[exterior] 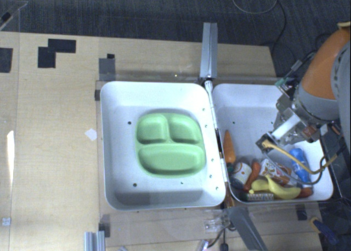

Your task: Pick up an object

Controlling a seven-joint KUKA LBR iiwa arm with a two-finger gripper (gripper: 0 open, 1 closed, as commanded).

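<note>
My gripper (301, 133) hangs over the right side of the right bin (247, 107), just above a heap of small things. The heap lies along the bin's front edge. It includes a yellow banana (277, 190), a blue bottle-like item (299, 163), a printed packet (276, 171) and a red sausage-like piece (253, 172). An orange carrot (228, 147) lies against the bin's left wall. Nothing shows as lifted off the heap.
The left bin (118, 135) bears a green divided plate (170, 143) at its middle. A metal rail (209, 52) stands behind the seam between the bins. The far half of the right bin shows bare white floor.
</note>
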